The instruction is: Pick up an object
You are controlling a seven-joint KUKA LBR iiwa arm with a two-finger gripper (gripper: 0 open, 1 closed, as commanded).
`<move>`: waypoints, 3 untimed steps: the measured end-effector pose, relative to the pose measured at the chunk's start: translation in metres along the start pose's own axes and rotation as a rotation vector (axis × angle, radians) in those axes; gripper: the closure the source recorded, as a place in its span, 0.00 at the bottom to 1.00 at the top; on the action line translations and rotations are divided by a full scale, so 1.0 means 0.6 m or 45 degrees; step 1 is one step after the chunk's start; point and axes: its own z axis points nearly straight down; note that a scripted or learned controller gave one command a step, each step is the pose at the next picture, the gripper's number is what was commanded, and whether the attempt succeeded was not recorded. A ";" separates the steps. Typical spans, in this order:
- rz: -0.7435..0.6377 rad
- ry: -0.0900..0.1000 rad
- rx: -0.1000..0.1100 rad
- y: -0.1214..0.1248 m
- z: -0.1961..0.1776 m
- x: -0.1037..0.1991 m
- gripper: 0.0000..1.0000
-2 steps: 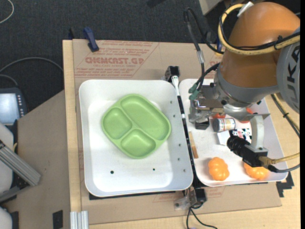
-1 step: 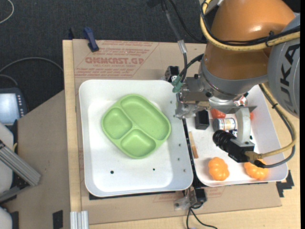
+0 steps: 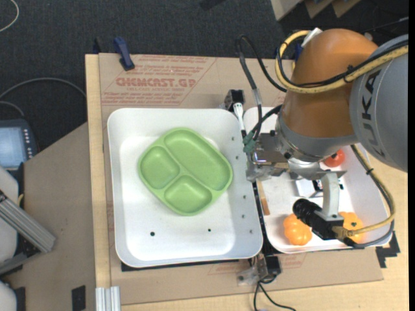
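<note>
Squarely over the right bin (image 3: 277,203), arm (image 3: 389,109) wrist-down near orange object (image 3: 297,230).

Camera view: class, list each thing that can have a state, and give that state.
Green divided plate: upright, empty, lying in the left bin.
Orange object: resting loose in the right bin, ungripped.
Red object: in the right bin, partly hidden by the arm.
Arm: reaching over the right bin.

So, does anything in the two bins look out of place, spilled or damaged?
Nothing stands out. The green divided plate lies flat in the left bin, only turned askew to its walls. An orange object sits in the right bin, whole as far as the view shows.
</note>
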 end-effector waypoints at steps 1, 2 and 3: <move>-0.008 0.007 -0.038 0.001 -0.321 -0.018 1.00; -0.018 -0.001 0.011 -0.004 -0.026 0.148 1.00; 0.002 0.003 -0.021 0.002 -0.133 0.040 1.00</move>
